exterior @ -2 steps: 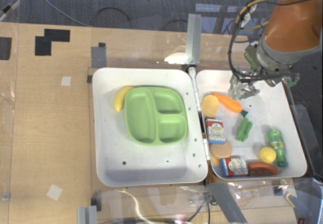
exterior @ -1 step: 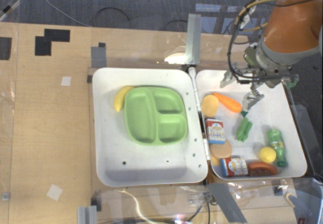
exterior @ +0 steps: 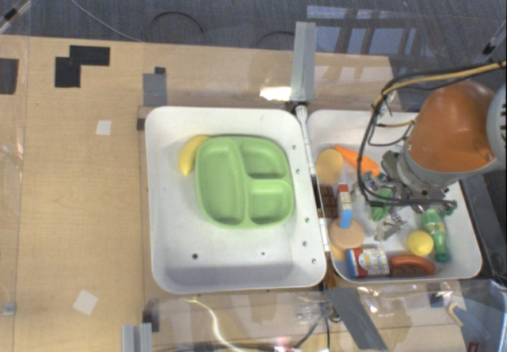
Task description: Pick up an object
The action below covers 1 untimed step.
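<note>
The right bin (exterior: 348, 127) holds several toy foods: an orange carrot (exterior: 352, 158), a tan bun (exterior: 329, 163), a small red-and-white box (exterior: 344, 198), a yellow lemon (exterior: 420, 243), a green bottle (exterior: 435, 230), a red-labelled jar (exterior: 368, 262) and a brown sausage (exterior: 412, 265). My gripper (exterior: 394, 220) hangs low in the middle of this bin, under the arm's orange band (exterior: 447, 132). It sits between the box and the green bottle, just above the lemon. The wrist hides what lies directly beneath it.
The left bin (exterior: 230, 259) carries a green divided plate (exterior: 242, 181) with a yellow banana (exterior: 188, 154) at its upper left edge. Black and yellow cables (exterior: 372, 136) loop off the wrist over the right bin's back. A metal post (exterior: 302, 65) stands behind the bins.
</note>
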Each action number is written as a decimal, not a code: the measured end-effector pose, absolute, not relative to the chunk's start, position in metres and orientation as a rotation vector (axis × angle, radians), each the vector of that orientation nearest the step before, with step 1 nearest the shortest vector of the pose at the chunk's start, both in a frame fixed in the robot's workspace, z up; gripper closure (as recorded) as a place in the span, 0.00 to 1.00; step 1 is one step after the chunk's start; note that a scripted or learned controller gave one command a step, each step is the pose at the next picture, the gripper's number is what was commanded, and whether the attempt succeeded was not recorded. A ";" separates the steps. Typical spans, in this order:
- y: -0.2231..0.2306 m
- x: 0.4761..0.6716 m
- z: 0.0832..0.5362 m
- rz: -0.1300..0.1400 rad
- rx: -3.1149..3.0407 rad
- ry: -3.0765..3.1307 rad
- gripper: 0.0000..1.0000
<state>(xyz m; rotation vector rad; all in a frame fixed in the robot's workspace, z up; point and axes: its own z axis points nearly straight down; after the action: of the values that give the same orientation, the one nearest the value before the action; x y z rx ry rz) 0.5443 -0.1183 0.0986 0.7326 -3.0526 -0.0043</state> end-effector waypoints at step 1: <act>-0.116 0.551 0.116 0.006 0.749 -3.070 1.00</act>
<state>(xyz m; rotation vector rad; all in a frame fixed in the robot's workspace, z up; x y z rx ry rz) 0.5514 -0.1156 0.1162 0.7492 -3.0701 0.0065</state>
